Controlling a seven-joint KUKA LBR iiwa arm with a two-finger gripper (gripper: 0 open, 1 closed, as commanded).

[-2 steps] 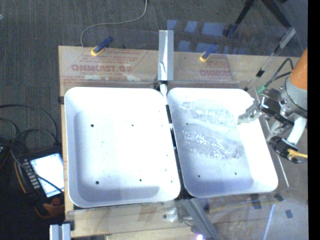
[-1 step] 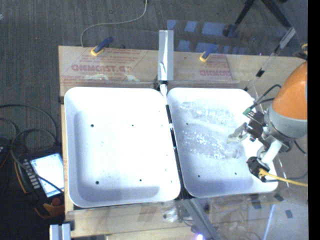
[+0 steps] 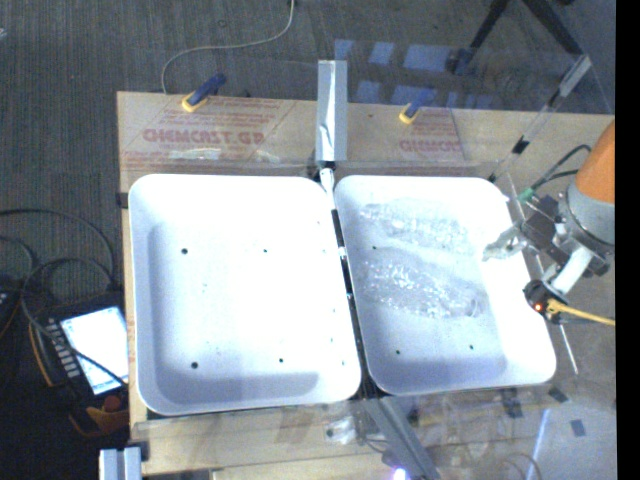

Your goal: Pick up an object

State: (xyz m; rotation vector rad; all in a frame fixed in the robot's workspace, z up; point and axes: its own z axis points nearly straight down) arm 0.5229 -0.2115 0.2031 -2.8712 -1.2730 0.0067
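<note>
Two smooth white bins on a pale wooden surface (image 3: 220, 133)

The right bin (image 3: 520, 363) carries a crinkled, transparent film (image 3: 420, 268) at its centre; the hand (image 3: 560, 258) sits at the frame's right edge, its state unclear.

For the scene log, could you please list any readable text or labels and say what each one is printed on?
"CHEMCAST GP": red print on the board's film behind the left bin, letters faint.
Red print on the board behind the right bin: too blurred to read.
</note>
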